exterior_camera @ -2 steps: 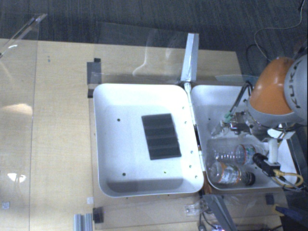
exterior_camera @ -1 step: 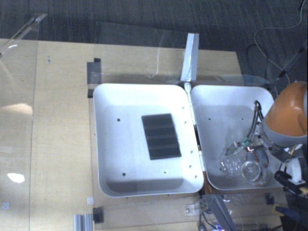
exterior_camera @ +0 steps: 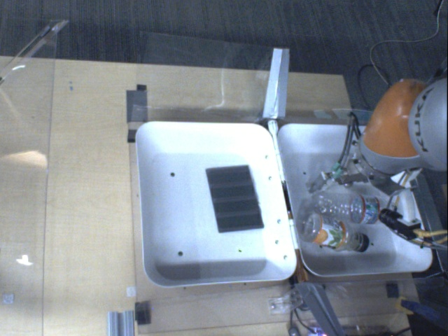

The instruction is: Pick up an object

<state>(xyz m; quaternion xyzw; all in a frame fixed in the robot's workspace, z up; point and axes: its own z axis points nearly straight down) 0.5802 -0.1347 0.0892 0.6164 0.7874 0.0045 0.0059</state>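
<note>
Left bin (exterior_camera: 161, 187): black ridged pad (exterior_camera: 234, 198) at centre.
Right bin (exterior_camera: 301, 152): clear plastic bottles (exterior_camera: 339, 219), toward 6 o'clock.
End effector (exterior_camera: 339, 176): above bottles; finger state cannot be told.

I can't read any text here. The bottle (exterior_camera: 334, 234) in the right bin (exterior_camera: 308, 152) has a colored label, too blurred for words. Grey arm housing (exterior_camera: 430, 128) shows dark marks at the frame edge, illegible.

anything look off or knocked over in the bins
Mildly. In the right bin, two clear bottles lie on their sides, close together below the end effector, not standing. In the left bin, the dark ribbed slab lies flat, slightly askew to the walls. No visible spill or damage.
</note>
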